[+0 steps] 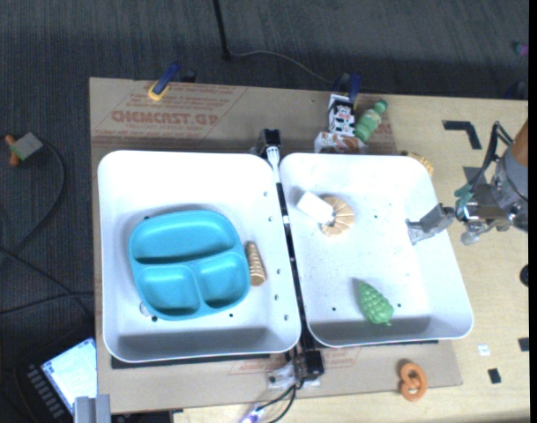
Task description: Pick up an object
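The right bin [444, 324] holds a white block [313, 206] touching a tan, ribbed round piece [341, 218] near its back left. A green bumpy object [374, 303] lies near that bin's front. In the left bin [118, 183] sits a blue divided tray [188, 263], and a small tan ribbed stick [254, 263] lies beside the tray's right side. My gripper [447, 229] hangs over the right rim of the right bin. It is open, with nothing between its fingers, and stands well to the right of the white block and above the green object.
Outside the bins, an orange ring-shaped piece [413, 378] lies on the bench at the front right. A small printed box [340, 122] and a green toy [369, 122] stand behind the right bin. Blue clamps [165, 80] hold the board's back edge.
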